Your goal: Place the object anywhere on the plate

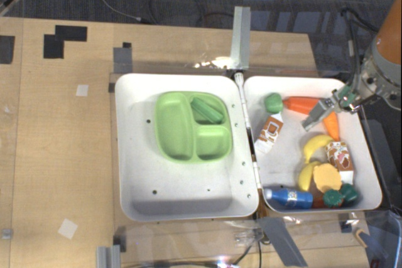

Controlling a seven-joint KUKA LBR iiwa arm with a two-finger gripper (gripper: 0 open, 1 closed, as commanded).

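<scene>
A green divided plate lies in the left bin. A dark green ridged piece rests in the plate's upper right compartment. My gripper hangs over the upper part of the right bin, reaching in from the right. It sits just below an orange carrot and just left of a second orange piece. I see nothing held in it. A yellow banana lies a little below it.
The right bin also holds a green ball, a brown-and-white carton, a red-and-white box, a yellow-orange lump, a blue bottle and teal pieces. A metal divider separates the bins.
</scene>
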